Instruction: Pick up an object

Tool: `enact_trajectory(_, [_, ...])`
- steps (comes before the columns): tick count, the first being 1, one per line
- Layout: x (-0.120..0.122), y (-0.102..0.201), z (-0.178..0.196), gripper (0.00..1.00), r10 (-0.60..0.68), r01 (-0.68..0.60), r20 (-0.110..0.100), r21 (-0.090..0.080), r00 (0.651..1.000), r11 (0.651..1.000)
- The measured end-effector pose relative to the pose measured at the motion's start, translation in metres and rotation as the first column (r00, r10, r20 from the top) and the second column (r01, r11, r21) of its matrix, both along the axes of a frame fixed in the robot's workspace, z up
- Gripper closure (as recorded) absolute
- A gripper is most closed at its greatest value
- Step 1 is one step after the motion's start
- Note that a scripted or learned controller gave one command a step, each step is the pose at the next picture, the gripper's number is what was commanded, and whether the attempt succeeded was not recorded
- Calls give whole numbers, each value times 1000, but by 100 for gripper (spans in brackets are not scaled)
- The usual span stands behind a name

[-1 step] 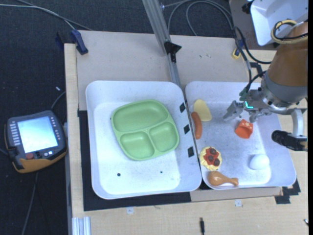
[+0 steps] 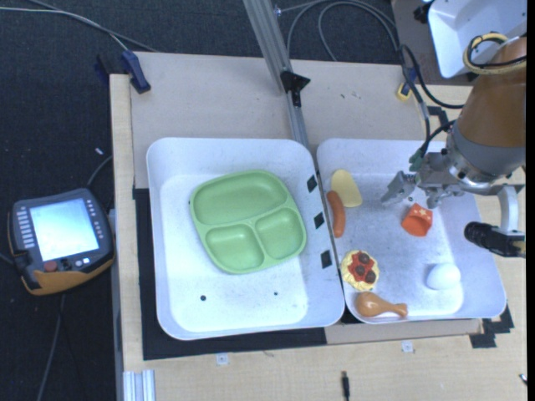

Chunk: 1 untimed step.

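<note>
The arm (image 2: pixel 489 98) reaches in from the right over the right bin (image 2: pixel 481 295); its gripper (image 2: pixel 420 197) hangs low above that bin's upper middle, its metal fingers (image 2: pixel 396 190) spread apart and holding nothing that can be seen between them; just below the gripper, touching or nearly touching one fingertip, an orange object (image 2: pixel 417 220) lies on the bin floor, tilted; whether it is in contact cannot be told. Further down on the right a white ball (image 2: pixel 442 276) rests near the bin's lower edge; along the left wall of this bin a sausage (image 2: pixel 337 212) lies lengthwise, with a yellow piece (image 2: pixel 346 188) just beside its upper end; lower down a small pizza (image 2: pixel 360 269) sits near the wall, and below it a drumstick (image 2: pixel 379 307) lies at the bin's bottom edge. The left bin (image 2: pixel 180 307) holds a green tray (image 2: pixel 247 220) with three compartments, set at a slant; the two bins sit side by side on the table (image 2: pixel 209 90); a pendant (image 2: pixel 58 239) with a lit screen lies off the table to the left.
</note>
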<state>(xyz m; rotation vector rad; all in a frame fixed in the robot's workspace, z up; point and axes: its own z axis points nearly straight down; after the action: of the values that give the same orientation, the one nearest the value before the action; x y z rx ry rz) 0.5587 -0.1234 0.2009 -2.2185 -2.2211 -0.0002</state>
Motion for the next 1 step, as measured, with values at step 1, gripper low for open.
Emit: enact_trajectory(1, [1,2,-42,0,-1,1,-3,0,1000,1000])
